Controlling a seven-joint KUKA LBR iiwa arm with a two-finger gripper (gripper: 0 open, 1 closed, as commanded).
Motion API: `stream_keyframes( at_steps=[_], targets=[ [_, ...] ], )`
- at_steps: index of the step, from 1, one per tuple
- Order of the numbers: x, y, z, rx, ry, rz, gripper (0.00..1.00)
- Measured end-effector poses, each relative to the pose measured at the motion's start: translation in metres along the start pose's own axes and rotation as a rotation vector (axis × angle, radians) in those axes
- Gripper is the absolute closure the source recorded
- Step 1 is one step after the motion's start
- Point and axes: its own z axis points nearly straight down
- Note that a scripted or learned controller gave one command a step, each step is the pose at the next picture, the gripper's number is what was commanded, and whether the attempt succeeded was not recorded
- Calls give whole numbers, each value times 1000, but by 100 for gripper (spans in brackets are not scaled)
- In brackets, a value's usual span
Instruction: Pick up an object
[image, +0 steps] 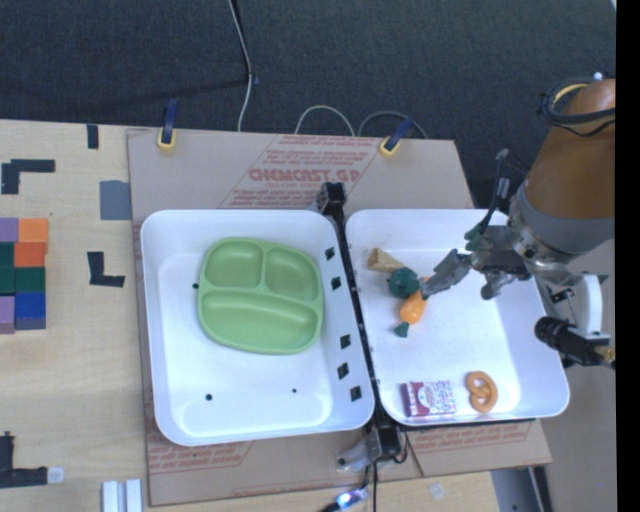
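- Reaching from the frame's right, the hand (432, 284) hovers touching the small orange toy (411, 309); whether it is spread, I cannot tell.
- Toy looks light, rigid; grip its middle.

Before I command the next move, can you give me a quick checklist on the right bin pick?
1. Target in view: the orange carrot toy lies in the right bin, unobstructed from above. Ok.
2. End effector position: its tip sits just right of and above the carrot. Ok.
3. Object held between fingers: cannot tell.
4. Clutter near target: a green piece touches the carrot and a tan wedge lies close by. Not ok.
5. Other items clear of the path: the pretzel and the small packet lie at the bin's near edge. Ok.
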Motion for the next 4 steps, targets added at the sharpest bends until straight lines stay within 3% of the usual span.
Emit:
stream_keyframes(
  at_steps=[1, 4],
  targets=[
    [0, 2, -6, -11, -1, -3, 0],
    [13, -6, 147, -6, 0, -2, 0]
  ],
)
